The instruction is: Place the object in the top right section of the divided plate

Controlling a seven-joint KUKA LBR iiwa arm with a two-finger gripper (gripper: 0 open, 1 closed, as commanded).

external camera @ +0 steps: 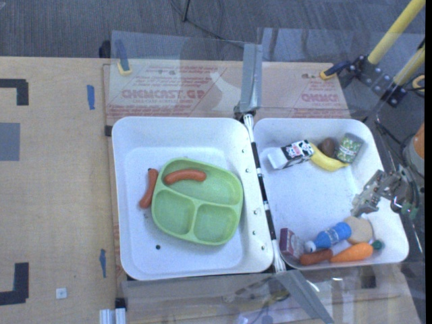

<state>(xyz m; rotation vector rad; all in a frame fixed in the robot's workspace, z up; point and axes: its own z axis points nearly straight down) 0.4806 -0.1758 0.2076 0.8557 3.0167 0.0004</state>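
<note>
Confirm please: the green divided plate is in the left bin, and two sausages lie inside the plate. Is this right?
Not quite. In the camera view only one sausage lies inside the green divided plate, in its large top section. The other sausage lies outside, against the plate's left rim, on the floor of the left bin.

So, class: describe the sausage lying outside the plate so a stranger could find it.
Start at the left white bin, then the green divided plate in it. Against the plate's left rim lies a sausage, nearly upright in view; its twin lies on the plate.
</note>
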